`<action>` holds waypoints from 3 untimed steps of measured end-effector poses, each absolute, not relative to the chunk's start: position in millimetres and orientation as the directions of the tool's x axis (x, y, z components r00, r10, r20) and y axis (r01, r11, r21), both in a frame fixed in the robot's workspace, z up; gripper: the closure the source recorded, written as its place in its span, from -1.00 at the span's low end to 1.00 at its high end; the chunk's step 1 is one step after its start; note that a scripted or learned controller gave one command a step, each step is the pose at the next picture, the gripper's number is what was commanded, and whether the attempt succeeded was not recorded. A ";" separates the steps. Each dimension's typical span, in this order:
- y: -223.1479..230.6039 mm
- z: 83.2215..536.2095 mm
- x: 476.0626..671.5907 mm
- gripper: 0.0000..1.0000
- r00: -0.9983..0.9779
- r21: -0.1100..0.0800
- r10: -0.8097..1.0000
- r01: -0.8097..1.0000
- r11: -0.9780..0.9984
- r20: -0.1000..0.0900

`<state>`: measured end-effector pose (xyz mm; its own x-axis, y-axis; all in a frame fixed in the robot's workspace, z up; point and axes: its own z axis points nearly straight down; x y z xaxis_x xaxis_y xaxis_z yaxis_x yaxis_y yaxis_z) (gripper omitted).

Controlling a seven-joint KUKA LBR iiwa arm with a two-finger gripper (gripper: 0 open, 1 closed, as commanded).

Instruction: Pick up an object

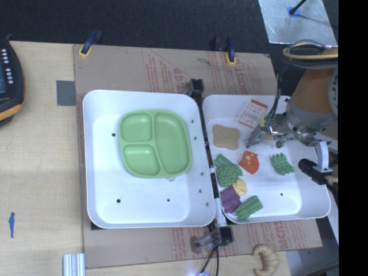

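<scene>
The right bin [287, 203] holds several toy foods. Among them are a tan bread slice [225, 136], a red-and-white packet [252, 112], a red piece [249, 162] and a green ridged piece [282, 163]. Nearer the front lie a green leafy piece [227, 170], a yellow piece [240, 186], a purple piece [229, 199] and a green pod [248, 207]. My gripper [257, 138] hangs low over the bin's middle, just right of the bread slice and above the red piece. I see nothing lifted in it.
The left bin [103, 206] holds a green divided plate [155, 142]. A dark pendant [8, 79] lies at the bench's left edge. Clamps [230, 50] pin the cardboard at the back. A beige curled object [265, 259] lies in front of the right bin.
</scene>
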<state>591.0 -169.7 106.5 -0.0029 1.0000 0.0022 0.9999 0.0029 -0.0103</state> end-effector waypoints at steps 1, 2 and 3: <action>-170.3 91.8 658.9 -1.00 -0.006 0.002 1.000 1.000 0.006 -0.001; -171.7 103.3 656.7 1.00 -0.007 -0.002 1.000 1.000 0.007 -0.001; -171.7 102.9 656.6 -1.00 -0.008 -0.003 1.000 1.000 0.008 -0.002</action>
<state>656.6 -171.7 102.9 -0.0080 1.0000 -0.0015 1.0000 0.0080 -0.0033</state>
